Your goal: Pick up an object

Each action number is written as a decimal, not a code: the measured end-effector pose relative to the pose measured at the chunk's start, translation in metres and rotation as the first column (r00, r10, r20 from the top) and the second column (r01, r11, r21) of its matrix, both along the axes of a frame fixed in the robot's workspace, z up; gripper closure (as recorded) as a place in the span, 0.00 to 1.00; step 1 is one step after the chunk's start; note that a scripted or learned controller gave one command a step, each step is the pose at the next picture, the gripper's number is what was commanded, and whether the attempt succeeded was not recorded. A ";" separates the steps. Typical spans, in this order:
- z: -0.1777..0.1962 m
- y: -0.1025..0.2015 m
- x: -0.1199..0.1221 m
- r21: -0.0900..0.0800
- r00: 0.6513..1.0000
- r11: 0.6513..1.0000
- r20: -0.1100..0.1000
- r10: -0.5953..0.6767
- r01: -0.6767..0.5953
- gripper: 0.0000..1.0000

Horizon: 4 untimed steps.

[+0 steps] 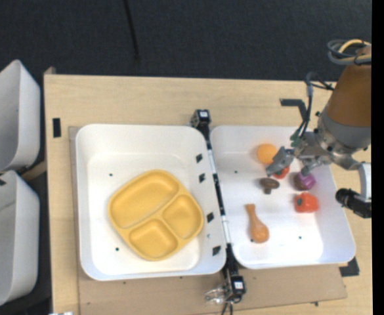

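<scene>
Gripper (pixel 294 165) hangs low over the right bin (pixel 329 245), fingers spread, nothing between them.

One fingertip sits over a small red piece (pixel 281 172), the other above a purple object (pixel 304 181); an orange ball (pixel 266 152) lies just beside them, a brown lump (pixel 269 185) nearby, a red pepper-like toy (pixel 306 203) and an orange gourd (pixel 256 225) further forward. A yellow divided plate (pixel 155 213) lies in the left bin (pixel 93 254).
</scene>
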<state>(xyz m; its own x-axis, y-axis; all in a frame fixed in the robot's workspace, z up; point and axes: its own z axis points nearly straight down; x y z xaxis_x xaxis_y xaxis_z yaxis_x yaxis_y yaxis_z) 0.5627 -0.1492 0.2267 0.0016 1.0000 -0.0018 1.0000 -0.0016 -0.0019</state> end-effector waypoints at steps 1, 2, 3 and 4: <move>-0.060 0.005 -0.003 0.001 1.000 1.000 -0.001 -0.002 0.002 0.00; -0.106 0.011 -0.006 0.000 1.000 1.000 -0.001 -0.004 0.004 0.00; -0.092 0.010 -0.004 0.001 1.000 1.000 0.005 -0.011 0.011 1.00; -0.029 0.013 -0.001 0.000 1.000 1.000 0.009 0.006 -0.006 1.00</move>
<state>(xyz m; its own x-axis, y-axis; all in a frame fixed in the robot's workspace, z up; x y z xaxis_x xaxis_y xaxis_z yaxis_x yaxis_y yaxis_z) 0.5617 -0.1364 0.1978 -0.0044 1.0000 -0.0018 1.0000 0.0044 0.0069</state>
